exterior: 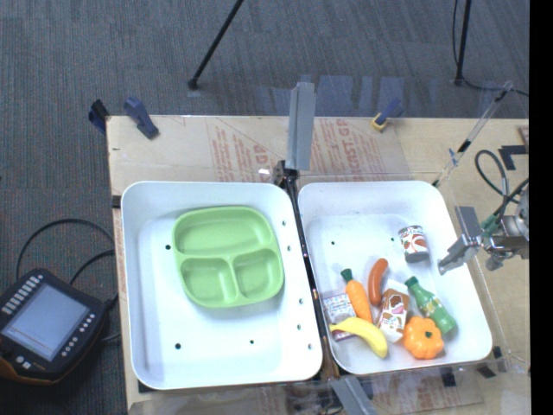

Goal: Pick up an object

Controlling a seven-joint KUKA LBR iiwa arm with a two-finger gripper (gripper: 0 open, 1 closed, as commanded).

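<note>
Robotics lab: tripod legs, teach pendant, clamped plywood bench.

A: Layout?
B: Two bins side by side on the desk. Left bin holds a divided plate.
A: Right bin?
B: Can toward the back. Sausage, carrot, bottle mid. Banana, pumpkin at the front edge.
</note>
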